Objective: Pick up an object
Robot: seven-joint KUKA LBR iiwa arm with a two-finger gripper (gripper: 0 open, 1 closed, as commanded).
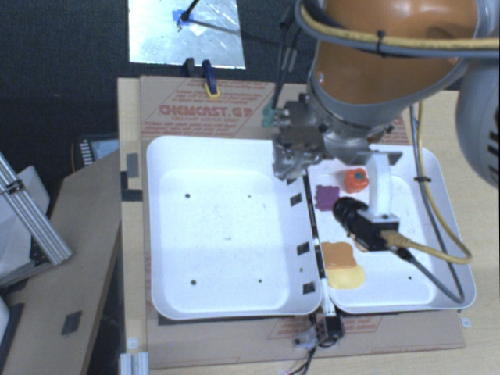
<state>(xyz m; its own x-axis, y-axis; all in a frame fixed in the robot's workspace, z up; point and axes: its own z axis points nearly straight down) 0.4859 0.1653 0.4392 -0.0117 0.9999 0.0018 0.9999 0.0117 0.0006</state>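
White left bin (226, 233), tool (291, 166) at divider rim

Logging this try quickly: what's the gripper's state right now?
Gripper: cannot be told; it hangs over the seam between the two bins.

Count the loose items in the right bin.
3 visible: tomato at the back, purple piece left of it, orange-yellow piece in front. The arm may hide others.

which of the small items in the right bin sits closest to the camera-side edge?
The pale yellow piece, lowest in the right bin. The orange block touches its upper edge; the purple piece and orange-red round item lie farther up.
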